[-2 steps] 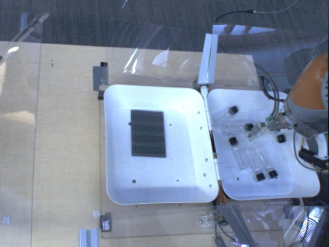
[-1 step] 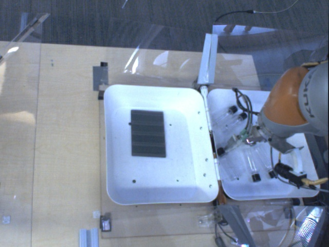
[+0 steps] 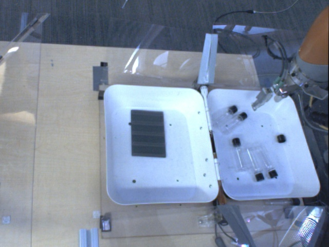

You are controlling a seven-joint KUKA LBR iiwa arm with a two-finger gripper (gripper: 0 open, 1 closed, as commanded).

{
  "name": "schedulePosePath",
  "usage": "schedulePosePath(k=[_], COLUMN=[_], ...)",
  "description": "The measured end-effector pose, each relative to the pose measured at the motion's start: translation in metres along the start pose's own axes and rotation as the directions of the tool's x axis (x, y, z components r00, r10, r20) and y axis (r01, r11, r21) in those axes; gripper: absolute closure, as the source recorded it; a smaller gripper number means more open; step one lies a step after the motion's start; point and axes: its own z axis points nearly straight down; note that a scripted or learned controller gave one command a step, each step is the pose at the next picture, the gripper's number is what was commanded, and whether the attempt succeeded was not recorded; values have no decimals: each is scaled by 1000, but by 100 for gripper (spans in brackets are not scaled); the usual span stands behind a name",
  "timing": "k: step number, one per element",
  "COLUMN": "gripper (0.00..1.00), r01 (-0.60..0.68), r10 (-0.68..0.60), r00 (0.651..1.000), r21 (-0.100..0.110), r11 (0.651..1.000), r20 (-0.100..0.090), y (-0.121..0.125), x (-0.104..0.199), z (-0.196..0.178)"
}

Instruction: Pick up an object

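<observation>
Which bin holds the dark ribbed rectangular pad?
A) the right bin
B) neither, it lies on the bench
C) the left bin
C: the dark ribbed pad lies flat inside the left bin, while the right bin holds small clear, black-capped items.

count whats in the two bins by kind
dark grey ribbed rectangular pad, left white bin: 1
small black caps, right white bin: 6 ()
clear plastic pieces under the caps: too faint to count
total: 7
</observation>
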Motion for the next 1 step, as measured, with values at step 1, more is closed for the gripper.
schedulePosePath(k=[1], gripper=[0], r01=[13], r10=[-13], r00=[1000], r21=[3], r11=[1000], r20=[-2], y=[-46], x=[10], z=[111])
